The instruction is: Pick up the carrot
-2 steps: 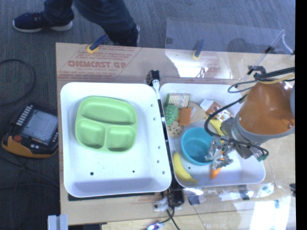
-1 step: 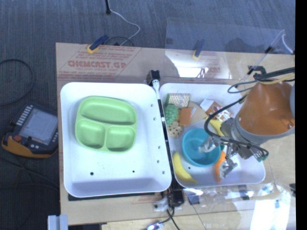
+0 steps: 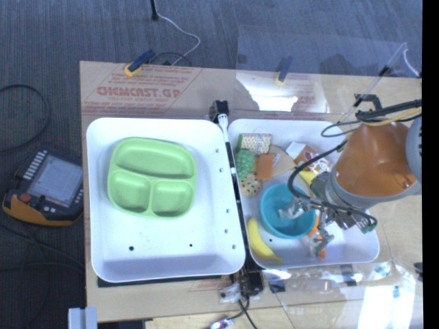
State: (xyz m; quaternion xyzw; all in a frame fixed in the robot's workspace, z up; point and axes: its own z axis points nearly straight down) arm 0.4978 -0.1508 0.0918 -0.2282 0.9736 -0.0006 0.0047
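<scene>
We see two white bins side by side on the wooden surface (image 3: 137,88). The left bin (image 3: 103,252) has a green plate (image 3: 152,177) with three parts in it. The right bin (image 3: 357,249) is full of small things. There is a blue bowl (image 3: 285,211) near its middle, a yellow banana (image 3: 259,240) at its front left, and a green bumpy toy (image 3: 245,162) next to some little food blocks near the back left.

The grey arm with its big orange band (image 3: 374,160) comes in from the right and reaches down over the right bin. Its jaws (image 3: 317,233) are low, just to the right of the blue bowl. We cannot tell if the jaws are wide or narrow, since wires and metal parts crowd that spot.

The carrot (image 3: 317,242) looks like a small orange bit just under the jaws, near the front of the right bin. It is too small for us to tell if the jaws are touching it.

A grey and orange hand controller (image 3: 44,187) lies on the floor, off to the left.
</scene>
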